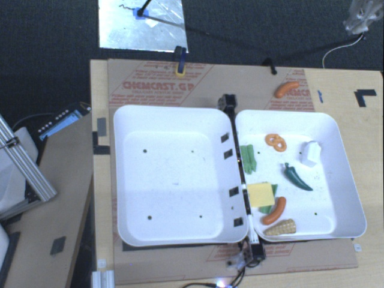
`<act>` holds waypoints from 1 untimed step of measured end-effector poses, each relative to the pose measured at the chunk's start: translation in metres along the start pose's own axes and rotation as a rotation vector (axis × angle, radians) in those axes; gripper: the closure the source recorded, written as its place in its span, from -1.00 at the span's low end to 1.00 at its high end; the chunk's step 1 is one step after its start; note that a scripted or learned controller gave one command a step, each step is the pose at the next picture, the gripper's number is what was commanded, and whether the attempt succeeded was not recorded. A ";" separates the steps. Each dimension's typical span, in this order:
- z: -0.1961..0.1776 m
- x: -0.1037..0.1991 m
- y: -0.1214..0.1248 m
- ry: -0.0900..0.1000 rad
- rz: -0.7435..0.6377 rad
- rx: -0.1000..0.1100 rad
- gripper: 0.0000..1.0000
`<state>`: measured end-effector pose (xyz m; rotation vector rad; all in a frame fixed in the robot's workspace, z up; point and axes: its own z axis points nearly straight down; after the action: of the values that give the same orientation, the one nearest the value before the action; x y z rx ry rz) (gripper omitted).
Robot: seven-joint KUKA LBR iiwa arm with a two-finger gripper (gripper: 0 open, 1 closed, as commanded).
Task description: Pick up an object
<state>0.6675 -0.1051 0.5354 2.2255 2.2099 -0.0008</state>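
The right bin [342,161] holds several toy foods: an orange pretzel [276,142], a white block [310,153], a dark green pepper [297,177], a light green vegetable [248,158], a yellow cheese slab [260,194], an orange sausage [275,210] and a tan cone [280,227]. My gripper [362,14] shows as a pale, blurred shape in the top right corner, far beyond the bins and well away from every object. Nothing is seen in it.
The left bin [126,125] sits beside the right one, with black clips [231,155] along the shared edge. A second orange sausage [287,89] lies on the cardboard behind the right bin. A foil sheet [141,17] lies on the floor beyond.
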 end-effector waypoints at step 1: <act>0.073 -0.109 -0.009 0.002 0.002 0.008 1.00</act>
<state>0.6580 -0.2141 0.4630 2.2330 2.2122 -0.0084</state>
